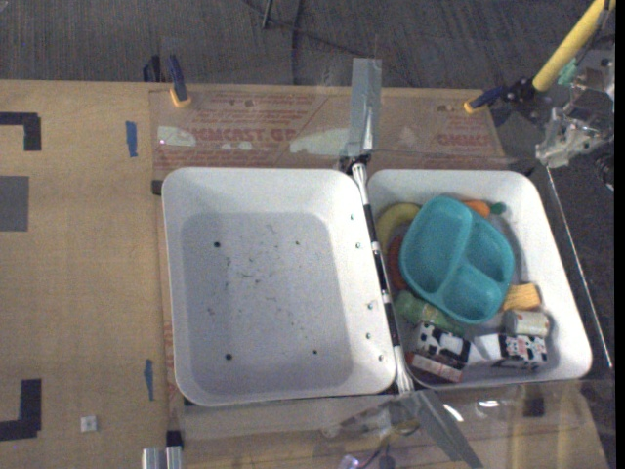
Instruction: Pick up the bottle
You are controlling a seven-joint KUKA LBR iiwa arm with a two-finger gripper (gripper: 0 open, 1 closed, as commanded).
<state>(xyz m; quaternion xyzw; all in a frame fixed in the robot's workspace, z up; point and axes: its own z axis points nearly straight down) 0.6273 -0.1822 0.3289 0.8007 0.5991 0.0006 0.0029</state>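
The right bin [557, 225] holds a pile of toys. A teal divided plate [457, 259] lies tilted on top of them. Near the front wall are two black-and-white cow-patterned containers, one [439, 345] at the front left and one [524, 346] at the front right with a yellow-orange piece [522, 296] just behind it. I cannot tell which of them is the bottle. My gripper [571, 137] is beyond the right bin's far right corner, outside the bin and well away from the toys, with nothing seen in it.
The left bin [186, 262] is a white tray with specks on its floor. A yellow piece [391, 221], a green piece [412, 309] and an orange piece [477, 205] poke out from under the plate. A metal divider strip [363, 115] stands behind the bins.
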